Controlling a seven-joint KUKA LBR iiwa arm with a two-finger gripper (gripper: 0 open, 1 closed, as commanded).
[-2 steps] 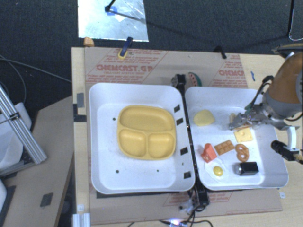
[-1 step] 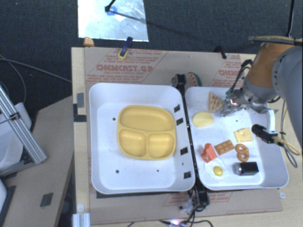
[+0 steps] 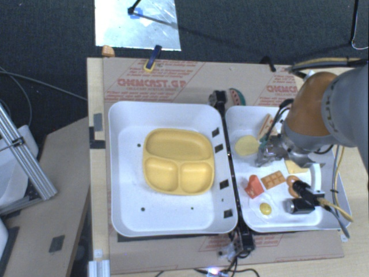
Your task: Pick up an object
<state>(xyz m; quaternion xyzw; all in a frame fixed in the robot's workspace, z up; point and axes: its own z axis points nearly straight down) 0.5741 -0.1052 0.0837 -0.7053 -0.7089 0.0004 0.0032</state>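
Camera view: my arm reaches into the right bin (image 3: 331, 221) from the right, the tool (image 3: 266, 152) low among small items.
I cannot tell the tool's state. Candidates lie close by: a pale yellow disc (image 3: 245, 146) just beside it, an orange waffle piece (image 3: 273, 180) and a red block (image 3: 254, 186) below. The left bin (image 3: 124, 212) holds a yellow divided tray (image 3: 177, 160), presumably the drop-off.

Red print "CHEMCAST GP" on the brown protective sheet (image 3: 173, 79) under the bins, far side, left of centre, with smaller red lines below it too small to read. Same red "CHEMCAST" print repeats at far right, partly cut off by the arm. Faint red print on the near edge, unreadable.
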